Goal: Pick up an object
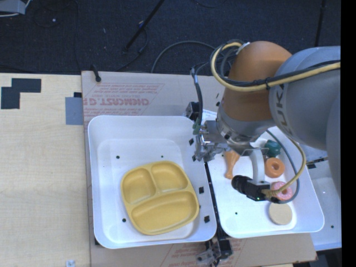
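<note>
Two white bins sit side by side on a pale bench. Whether the gripper (203, 149) grips anything I cannot tell; it hangs over the bins' shared edge. Just beside it in the right bin (311, 216) lies an orange carrot (230, 163), long axis nearly upright in view, tip down. A yellow tray (160, 197) lies flat in the left bin (105, 132).

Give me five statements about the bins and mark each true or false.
1. The yellow tray lies in the left bin. True.
2. The tray has three compartments. True.
3. The orange ring sits in the left bin. False: it is in the right bin.
4. The arm reaches over the left bin's far left corner. False: it hangs over the divide, above the right bin.
5. The tan disc lies on the tray. False: it lies in the right bin.
</note>
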Motion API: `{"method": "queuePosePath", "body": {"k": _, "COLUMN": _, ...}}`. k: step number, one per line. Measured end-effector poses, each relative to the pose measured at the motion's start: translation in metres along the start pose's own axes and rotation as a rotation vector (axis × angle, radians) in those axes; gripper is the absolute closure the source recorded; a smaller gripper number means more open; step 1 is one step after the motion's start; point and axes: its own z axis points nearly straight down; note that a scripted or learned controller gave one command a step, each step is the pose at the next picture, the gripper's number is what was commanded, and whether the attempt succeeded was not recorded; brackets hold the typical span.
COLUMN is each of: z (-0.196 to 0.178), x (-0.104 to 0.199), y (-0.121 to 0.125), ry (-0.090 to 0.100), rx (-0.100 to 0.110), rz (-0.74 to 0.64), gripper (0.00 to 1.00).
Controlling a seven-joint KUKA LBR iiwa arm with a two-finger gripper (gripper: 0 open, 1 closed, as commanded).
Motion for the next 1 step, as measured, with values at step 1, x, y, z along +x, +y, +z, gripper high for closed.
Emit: {"method": "queuePosePath", "body": {"k": 1, "z": 0.0004, "x": 0.0477, "y": 0.0076, "ry": 0.0, "rx": -0.002, "rz": 0.0, "gripper": 1.0}}
